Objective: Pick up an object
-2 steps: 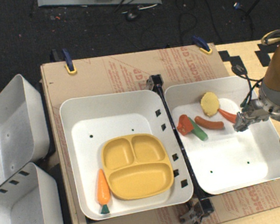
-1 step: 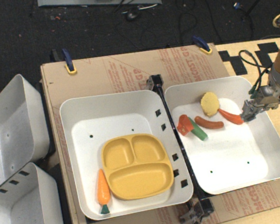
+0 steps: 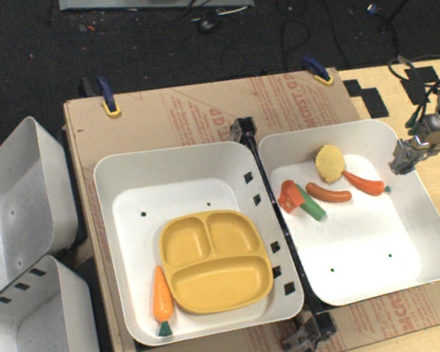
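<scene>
Objects for picking lie untouched near the right bin's (image 3: 421, 206) back edge: a yellow lump (image 3: 330, 162), a sausage (image 3: 329, 192), a red chilli (image 3: 365, 182) and a red-and-green piece (image 3: 298, 199). I find the gripper (image 3: 405, 158) at that bin's right rim, carrying nothing; whether it is apart or together I cannot tell. No pick is made yet; approach, grasp and lift all remain.

Contents by count: two white bins (image 3: 113, 228); one yellow divided tray (image 3: 215, 260); one carrot (image 3: 161, 296); one yellow round item (image 3: 330, 162); one sausage (image 3: 328, 192); one red chili (image 3: 364, 182); one red-and-green pepper (image 3: 299, 199).
</scene>
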